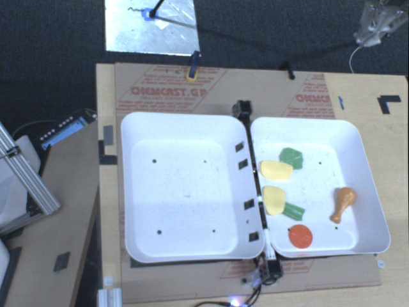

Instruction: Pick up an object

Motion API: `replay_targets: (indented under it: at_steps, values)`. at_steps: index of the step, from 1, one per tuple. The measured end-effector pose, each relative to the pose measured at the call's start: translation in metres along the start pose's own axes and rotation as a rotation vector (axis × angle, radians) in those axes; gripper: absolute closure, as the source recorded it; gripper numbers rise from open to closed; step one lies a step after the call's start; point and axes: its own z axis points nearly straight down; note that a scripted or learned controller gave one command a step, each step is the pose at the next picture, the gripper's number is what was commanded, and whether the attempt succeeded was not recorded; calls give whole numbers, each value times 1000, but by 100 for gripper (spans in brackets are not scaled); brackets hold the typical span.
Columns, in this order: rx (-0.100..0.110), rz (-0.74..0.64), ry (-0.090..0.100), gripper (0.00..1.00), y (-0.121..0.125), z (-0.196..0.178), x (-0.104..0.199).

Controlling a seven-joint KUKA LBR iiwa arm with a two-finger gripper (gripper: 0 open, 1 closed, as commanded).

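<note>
1. A round red piece (300, 236) is seen nearest the camera, at about 6 o'clock in the right bin (367, 171).
2. A small green block (294, 210) lies just above the red piece, touching the lower edge of a yellow piece (274, 199) that sits close to the divider between the bins.
3. A brown drumstick-shaped toy (342, 204) is placed at about 4 o'clock in the same bin, well apart from the others and tilted, its thick end up.
4. A second yellow piece (276, 169) lies near the bin's centre, toward 9 o'clock, with a green leaf-like toy (292, 157) touching it at the upper right.
5. The left bin (137, 190) is set beside the right one, both resting on a cardboard sheet (211, 88) on the table (51, 190).
6. A shiny metal sheet (151, 18) is seen on the dark floor beyond the table, at about 11 o'clock.
7. The end effector (378, 21) is seen at about 1 o'clock, far from the bins; whether it is wide or narrow cannot be told, as it is blurred.
</note>
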Motion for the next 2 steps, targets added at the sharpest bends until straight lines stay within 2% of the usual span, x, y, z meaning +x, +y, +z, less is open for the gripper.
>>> replay_targets:
  at_steps: [1, 2]
  values:
    - [-1, 0, -1, 100, 28, 0, -78]
    - [3, 1, 2, 100, -74, 13, -114]
